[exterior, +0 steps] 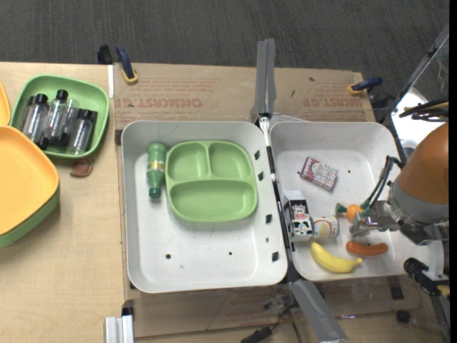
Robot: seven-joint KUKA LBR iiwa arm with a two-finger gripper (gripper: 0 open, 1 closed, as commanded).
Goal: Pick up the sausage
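Note:
The sausage (366, 247) is a short red-orange link lying flat near the front right of the right bin (343, 156). My gripper (364, 225) hangs right over it, just behind its top edge, at the end of the grey arm with its orange band (428, 170). The view shows nothing lifted off the bin floor.
A banana (334, 258) lies just left of the sausage. A small can (325, 228), a black-and-white carton (298, 217) and a small orange item (351, 211) crowd the gripper's left. A pink box (318, 173) sits further back. The left bin holds a green divided plate (211, 181) and a green bottle (155, 168).

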